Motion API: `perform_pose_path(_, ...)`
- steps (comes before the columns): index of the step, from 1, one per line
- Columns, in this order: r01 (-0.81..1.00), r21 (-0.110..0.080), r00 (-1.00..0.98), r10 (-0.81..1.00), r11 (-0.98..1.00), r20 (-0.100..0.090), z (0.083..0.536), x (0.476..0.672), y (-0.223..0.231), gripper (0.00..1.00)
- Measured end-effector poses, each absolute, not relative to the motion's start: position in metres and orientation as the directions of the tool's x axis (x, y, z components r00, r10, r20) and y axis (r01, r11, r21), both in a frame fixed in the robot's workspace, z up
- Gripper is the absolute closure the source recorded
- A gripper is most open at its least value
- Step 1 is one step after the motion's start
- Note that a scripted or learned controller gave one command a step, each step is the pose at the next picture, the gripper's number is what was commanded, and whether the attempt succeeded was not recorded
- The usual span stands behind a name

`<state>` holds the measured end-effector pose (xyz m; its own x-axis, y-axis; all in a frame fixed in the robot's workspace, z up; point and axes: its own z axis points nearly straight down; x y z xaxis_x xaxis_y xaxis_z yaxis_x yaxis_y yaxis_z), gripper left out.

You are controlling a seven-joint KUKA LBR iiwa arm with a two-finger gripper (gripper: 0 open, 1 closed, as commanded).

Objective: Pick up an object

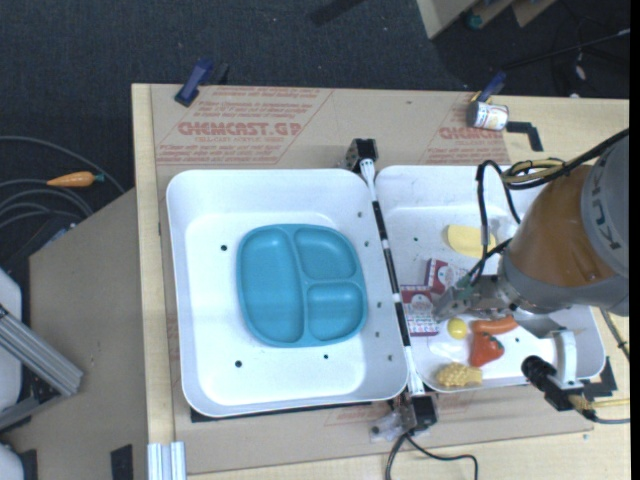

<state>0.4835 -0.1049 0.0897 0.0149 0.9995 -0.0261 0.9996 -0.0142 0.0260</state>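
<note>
My gripper (468,296) hangs low over the middle of the right bin (420,193), at the end of the grey arm with its orange band (560,230). Just below it lie a small yellow ball (457,329), an orange stick-shaped piece (494,324) and a red piece (486,349). A red and white packet (436,273) and a flat white card (419,306) lie to its left. A pale yellow piece (464,237) sits farther back. A knobbly yellow piece (455,374) rests near the bin's front wall. The arm hides the bin's right part.
The left bin (200,298) holds a blue divided plate (300,284). A black divider (385,258) runs between the bins. Black cables (500,183) loop over the arm. A blue clamp (195,81) and a white clamp (488,115) sit on the board's back edge.
</note>
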Motion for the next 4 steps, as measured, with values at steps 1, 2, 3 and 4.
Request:
perform_pose_path(1,1.000,0.012,0.008,1.000,-0.007,-0.010,0.097,0.482,-0.098,1.00)
perform_pose_path(2,1.000,0.018,0.015,1.000,-0.014,-0.024,0.099,0.481,-0.106,0.00)
perform_pose_path(3,1.000,0.014,0.012,1.000,-0.012,-0.015,0.107,0.482,-0.101,1.00)
perform_pose_path(4,1.000,0.014,0.011,1.000,-0.011,-0.014,0.107,0.481,-0.101,0.00)
